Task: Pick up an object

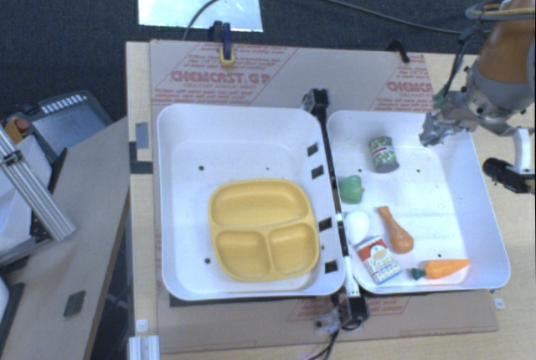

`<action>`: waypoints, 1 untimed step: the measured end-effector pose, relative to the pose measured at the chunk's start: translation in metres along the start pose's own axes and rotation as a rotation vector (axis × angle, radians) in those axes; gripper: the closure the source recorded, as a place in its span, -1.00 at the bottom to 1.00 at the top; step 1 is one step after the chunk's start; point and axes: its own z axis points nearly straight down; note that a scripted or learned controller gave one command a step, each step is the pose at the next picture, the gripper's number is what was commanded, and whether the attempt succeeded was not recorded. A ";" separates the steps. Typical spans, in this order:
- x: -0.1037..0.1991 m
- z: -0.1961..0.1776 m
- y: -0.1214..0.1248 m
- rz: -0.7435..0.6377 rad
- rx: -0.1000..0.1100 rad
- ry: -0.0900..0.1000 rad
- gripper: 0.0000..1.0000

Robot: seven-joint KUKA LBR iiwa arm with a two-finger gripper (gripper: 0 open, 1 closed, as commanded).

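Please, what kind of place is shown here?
Probably a robotics lab bench: two white bins holding toy food such as a carrot, a robot arm, and loose cables.

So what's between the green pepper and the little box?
A white egg sits between the pepper and the box, along the left wall of the right bin, seen in the camera view.

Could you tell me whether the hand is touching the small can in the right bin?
Apart. The camera view shows bare white bin floor between the hand and the small can, which stands to its left in the right bin.
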 end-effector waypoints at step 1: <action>0.000 -0.018 0.001 -0.001 0.003 0.001 1.00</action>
